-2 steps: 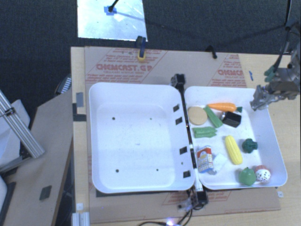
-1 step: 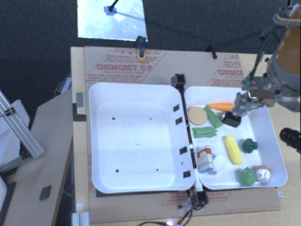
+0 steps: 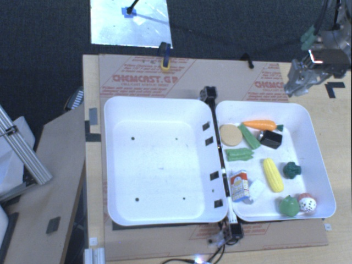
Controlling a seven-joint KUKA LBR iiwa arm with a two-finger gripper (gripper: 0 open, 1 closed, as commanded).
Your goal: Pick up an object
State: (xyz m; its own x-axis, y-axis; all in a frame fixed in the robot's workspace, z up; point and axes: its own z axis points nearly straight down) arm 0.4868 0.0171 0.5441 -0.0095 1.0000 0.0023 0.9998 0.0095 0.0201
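You are looking down at a slant on a tan bench (image 3: 66,147) topped with a printed cardboard sheet (image 3: 148,77) that carries two shallow white bins side by side, with dark carpet (image 3: 44,21) behind and a pale square panel (image 3: 131,15) lying on it. Your gripper (image 3: 300,81) hangs at the upper right, above the cardboard just beyond the far right corner of the right bin (image 3: 316,142); whether its jaws are apart or together cannot be told from here, and nothing shows between them. Every candidate object lies below and to the left of the jaws, inside the right bin. Nearest to them is an orange carrot (image 3: 258,124), with a black block (image 3: 270,139) just under it and a tan disc (image 3: 231,135) further left beside a green pod (image 3: 250,138). Lower still sit a second green pod (image 3: 239,154), a yellow corn cob (image 3: 273,175), a dark green broccoli piece (image 3: 291,170), a small red and white carton (image 3: 239,186), a green pepper (image 3: 289,205) and a white dotted ball (image 3: 307,204) tucked by the near right rim. The left bin (image 3: 115,202) sits well to the left of the jaws, its floor a bare white stretch. A row of black clips (image 3: 213,158) runs along the seam where the two bins meet. A metal rail (image 3: 22,153) leans at the far left edge, well away from the jaws.
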